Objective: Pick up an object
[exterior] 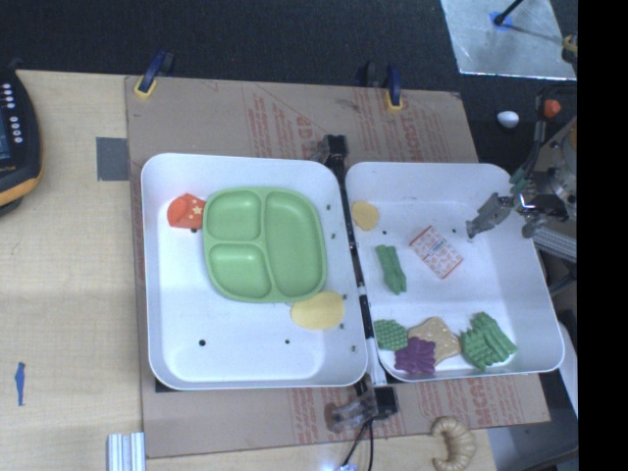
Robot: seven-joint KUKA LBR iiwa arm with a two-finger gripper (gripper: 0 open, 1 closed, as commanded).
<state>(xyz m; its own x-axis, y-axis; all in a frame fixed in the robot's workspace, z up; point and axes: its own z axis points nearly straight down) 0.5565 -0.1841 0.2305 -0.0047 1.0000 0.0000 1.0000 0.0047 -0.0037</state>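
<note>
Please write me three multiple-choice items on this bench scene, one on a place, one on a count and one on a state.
1. Where does the green tray lie?
A. in the left bin
B. in the right bin
C. on the bare bench

2. How many compartments does the green tray have?
A. two
B. three
C. five

3. What lies inside the green tray's compartments?
A. a purple piece
B. a yellow piece
C. nothing

Answers:
1. A, the tray rests on the left bin floor, beside the red piece.
2. B, ridges divide it into two smaller wells on the left and one long well.
3. C, all three wells show bare green; the yellow piece lies outside the tray's rim, and the purple piece is in the right bin.
</note>
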